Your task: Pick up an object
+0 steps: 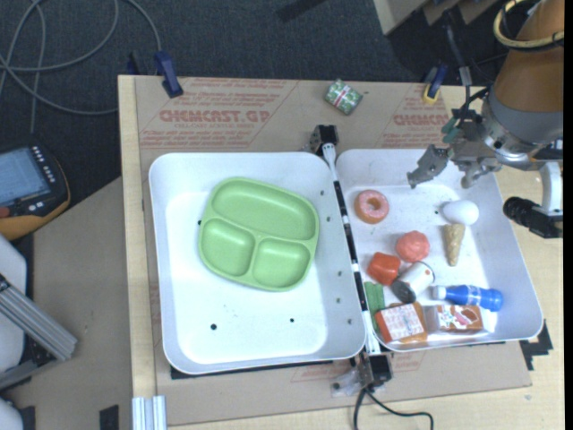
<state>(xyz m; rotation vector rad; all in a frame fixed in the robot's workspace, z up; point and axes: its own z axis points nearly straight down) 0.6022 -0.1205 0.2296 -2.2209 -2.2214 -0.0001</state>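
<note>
Donut (pixel 371 206) in right bin (pixel 515 316), just left of hand (pixel 445 167), fingers spread, holding nothing

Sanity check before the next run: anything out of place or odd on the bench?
One stray: a small green wrapped item lies on the brown board behind the bins, outside both. The green plate sits askew in the left bin. No spills or damage visible.

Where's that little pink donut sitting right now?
The pink donut lies in the right bin, near its upper left corner, just right of the divider between the bins and above the red tomato-like piece.
</note>
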